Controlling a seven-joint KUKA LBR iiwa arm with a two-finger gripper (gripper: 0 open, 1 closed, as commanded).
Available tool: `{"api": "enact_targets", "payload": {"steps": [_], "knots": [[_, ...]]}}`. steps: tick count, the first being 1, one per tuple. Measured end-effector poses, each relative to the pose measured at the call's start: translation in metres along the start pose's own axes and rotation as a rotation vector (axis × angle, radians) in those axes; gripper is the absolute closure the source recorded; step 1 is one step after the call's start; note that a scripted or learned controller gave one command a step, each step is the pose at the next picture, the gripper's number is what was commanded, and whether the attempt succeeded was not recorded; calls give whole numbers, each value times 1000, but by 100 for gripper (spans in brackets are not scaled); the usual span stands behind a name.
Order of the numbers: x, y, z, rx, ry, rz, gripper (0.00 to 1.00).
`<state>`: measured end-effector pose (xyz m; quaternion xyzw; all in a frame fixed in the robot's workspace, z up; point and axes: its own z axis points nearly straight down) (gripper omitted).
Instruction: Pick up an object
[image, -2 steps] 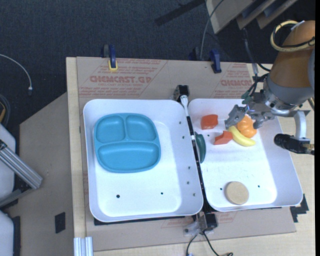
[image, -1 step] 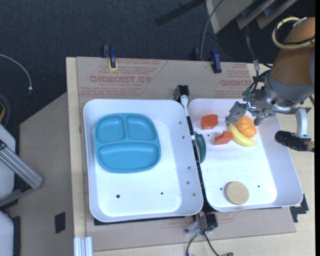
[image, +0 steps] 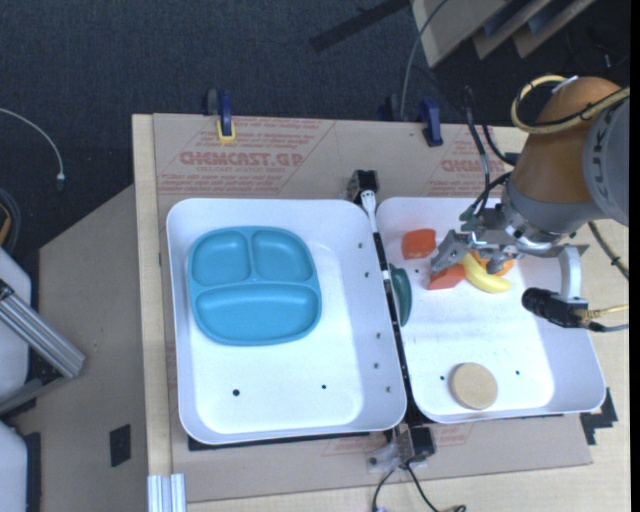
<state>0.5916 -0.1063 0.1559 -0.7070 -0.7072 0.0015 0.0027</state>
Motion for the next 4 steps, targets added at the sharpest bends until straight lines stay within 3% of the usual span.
{"api": "enact_targets", "payload": {"steps": [1, 2, 3, 4], "knots": [[5, -1, 63, 0, 0, 0, 0], [5, -2, 72, -2, 0, 1, 0], [5, -1, 61, -5, -1, 1, 100], [9, 1, 17, -11, -3, 0, 100]]}}
